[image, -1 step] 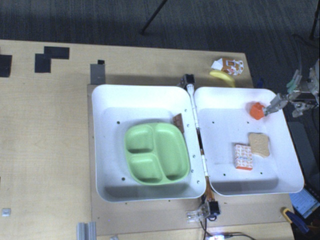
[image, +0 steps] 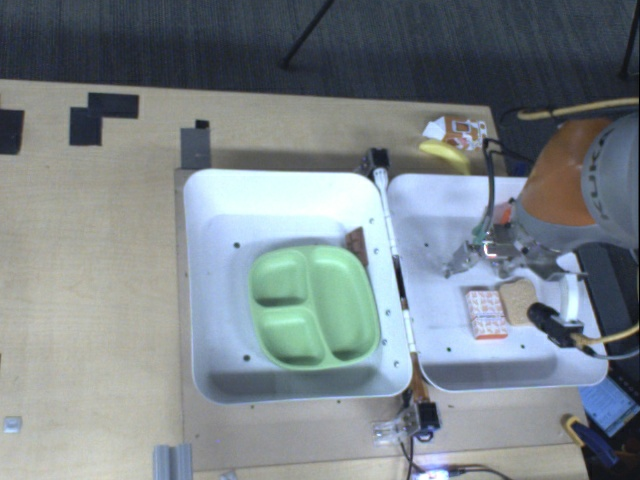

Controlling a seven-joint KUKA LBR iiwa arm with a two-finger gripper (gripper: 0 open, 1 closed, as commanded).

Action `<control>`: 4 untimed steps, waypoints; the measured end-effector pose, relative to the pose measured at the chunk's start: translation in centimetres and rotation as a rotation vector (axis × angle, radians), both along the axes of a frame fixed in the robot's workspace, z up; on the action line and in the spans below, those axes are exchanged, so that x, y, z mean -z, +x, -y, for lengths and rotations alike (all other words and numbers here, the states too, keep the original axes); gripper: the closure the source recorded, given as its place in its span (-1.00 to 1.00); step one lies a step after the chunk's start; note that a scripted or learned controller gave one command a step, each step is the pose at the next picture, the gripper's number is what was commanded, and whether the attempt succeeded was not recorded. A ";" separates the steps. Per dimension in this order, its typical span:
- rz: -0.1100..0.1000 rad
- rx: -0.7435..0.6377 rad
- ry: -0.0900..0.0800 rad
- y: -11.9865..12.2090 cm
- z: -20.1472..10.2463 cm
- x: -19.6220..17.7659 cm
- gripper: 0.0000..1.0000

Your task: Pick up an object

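Down in the right bin (image: 440, 368), end effector (image: 478, 258), finger state unclear, near patterned box (image: 485, 313).

Well to the left of the gripper (image: 490, 253), a pale wooden desk (image: 90, 298) stretches out, with black tape patches (image: 100, 116) near its far left edge. A white bin (image: 430, 208) lies under the gripper. A second white bin (image: 215, 268) touches it on the left and holds a green divided plate (image: 315, 303). Beyond the gripper, outside the bins, a yellow banana (image: 443, 152) lies on the desk just beside a small white and orange packet (image: 455, 128). A grey bracket (image: 195, 146) stands at the left bin's far corner. Farther off, a black rod (image: 320, 18) slants across dark carpet (image: 200, 18).
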State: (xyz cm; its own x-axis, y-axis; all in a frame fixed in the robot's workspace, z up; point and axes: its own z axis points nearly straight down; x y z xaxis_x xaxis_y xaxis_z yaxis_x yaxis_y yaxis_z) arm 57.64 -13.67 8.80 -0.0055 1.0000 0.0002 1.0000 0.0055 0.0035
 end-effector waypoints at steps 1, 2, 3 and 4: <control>0.003 0.000 0.000 0.1 0.0 -1.1 1.00; 0.004 -0.001 -0.002 7.9 1.1 -9.5 1.00; 0.000 -0.001 -0.001 7.8 1.1 -9.3 -1.00; 0.001 0.002 -0.001 1.0 -0.4 0.2 -1.00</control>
State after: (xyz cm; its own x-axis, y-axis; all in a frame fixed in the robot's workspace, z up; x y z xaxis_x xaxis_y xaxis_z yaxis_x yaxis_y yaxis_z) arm 58.67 -13.23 8.57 -0.0031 1.0000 -0.0006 1.0000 0.0031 0.0041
